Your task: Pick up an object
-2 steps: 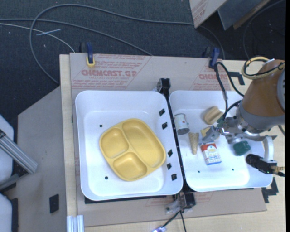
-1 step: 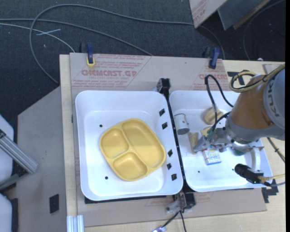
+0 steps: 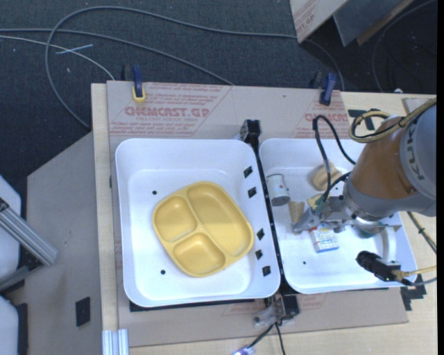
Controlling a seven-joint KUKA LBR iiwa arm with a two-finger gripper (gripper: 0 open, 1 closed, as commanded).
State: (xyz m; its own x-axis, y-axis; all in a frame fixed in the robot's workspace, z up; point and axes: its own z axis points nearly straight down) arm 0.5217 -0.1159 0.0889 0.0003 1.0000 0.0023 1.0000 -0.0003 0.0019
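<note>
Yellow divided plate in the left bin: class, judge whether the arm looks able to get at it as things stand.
Probably yes. The yellow divided plate lies alone and uncovered in the left bin, open from above. The gripper is over the right bin, so the arm would have to cross the divider.

- The bench top is a sheet of brown board (image 3: 173, 111) with red printed letters on it.
- Two blue clamps hold the board at its far edge, one on the left (image 3: 138, 81) and one on the right (image 3: 327, 88).
- Thin grey cables (image 3: 76, 48) lie in loops on the dark floor (image 3: 208, 35) behind the bench.
- A cardboard box (image 3: 312, 17) stands at the top, partly cut by the edge.
- A metal bar (image 3: 24, 229) lies at a slant on the left side.
</note>
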